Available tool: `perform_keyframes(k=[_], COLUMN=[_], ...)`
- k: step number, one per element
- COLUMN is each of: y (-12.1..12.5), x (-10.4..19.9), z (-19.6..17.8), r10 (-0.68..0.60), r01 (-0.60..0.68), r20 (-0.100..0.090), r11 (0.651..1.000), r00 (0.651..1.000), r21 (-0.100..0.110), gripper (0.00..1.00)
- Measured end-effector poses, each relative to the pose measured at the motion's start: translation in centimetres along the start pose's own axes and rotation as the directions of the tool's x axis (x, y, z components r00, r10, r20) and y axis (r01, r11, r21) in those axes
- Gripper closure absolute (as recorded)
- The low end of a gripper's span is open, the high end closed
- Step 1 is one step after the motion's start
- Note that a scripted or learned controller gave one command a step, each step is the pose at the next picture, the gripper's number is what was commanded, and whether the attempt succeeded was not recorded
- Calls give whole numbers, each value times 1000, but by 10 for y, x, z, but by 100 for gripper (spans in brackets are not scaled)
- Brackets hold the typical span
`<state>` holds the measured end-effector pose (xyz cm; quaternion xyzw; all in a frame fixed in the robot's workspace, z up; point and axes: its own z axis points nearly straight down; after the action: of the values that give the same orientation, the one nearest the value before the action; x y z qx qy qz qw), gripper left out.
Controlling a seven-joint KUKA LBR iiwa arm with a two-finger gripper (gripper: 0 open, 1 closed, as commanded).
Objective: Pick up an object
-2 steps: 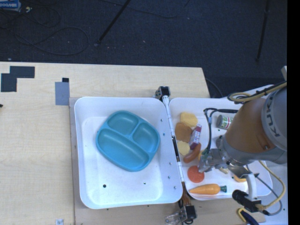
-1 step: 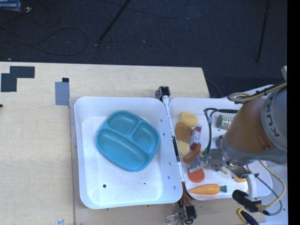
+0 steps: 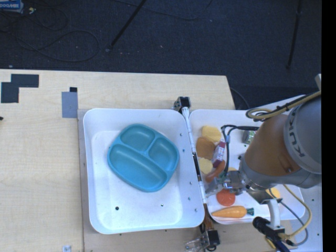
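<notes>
The bench [image 3: 37, 156] is a light wood surface occupying the left and centre of the camera view, with dark rectangular markings near its upper left edge. Dark carpeted floor [image 3: 157, 30] lies beyond its far edge.

The left bin [image 3: 97, 217] is a shallow white tray standing on the bench. A blue divided plate [image 3: 143, 157] with three compartments lies flat on the floor of this bin, toward its upper centre and turned at an angle to the bin walls. The plate is apart from all four walls.

A narrow divider [image 3: 191, 151] with a black clip at its far end separates the left bin from the right bin [image 3: 239, 114]. The two bins stand side by side, touching along this divider.

The right bin holds a cluster of small food-shaped items. A yellow piece [image 3: 211, 134] lies nearest the far wall. Just below it lies a brown rounded piece [image 3: 204, 147], and below that a pale yellow piece [image 3: 205, 165], both close to the divider. A red round item [image 3: 226, 198] lies lower in the bin, and an orange carrot [image 3: 229, 212] with a green tip lies lengthwise just beside the near wall.

The arm [image 3: 283, 146] enters from the right and covers much of the right bin. The gripper [image 3: 221, 164] is lowered among the brown and yellow pieces, with a dark red part visible at its end. Whether it is spread or pressed together cannot be told, since the wrist and surrounding items obscure it. Cables [image 3: 294, 230] trail near the bottom right corner.
</notes>
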<state>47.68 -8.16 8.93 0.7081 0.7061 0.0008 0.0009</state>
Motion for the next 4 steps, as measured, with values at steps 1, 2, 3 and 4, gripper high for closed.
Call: perform_keyframes(k=[1,2,3,4], y=[0,0,101,39], x=[1,1,0,-36], z=[-10,-10,-45,-14], r10=[2,2,-3,-2], r01=[-2,-2,3,2], r20=[-4,-4,0,-1], r11=[1000,1000,1000,1000], r00=[1000,1000,1000,1000], r21=[2,3,4,6], gripper=[100,0,0,0])
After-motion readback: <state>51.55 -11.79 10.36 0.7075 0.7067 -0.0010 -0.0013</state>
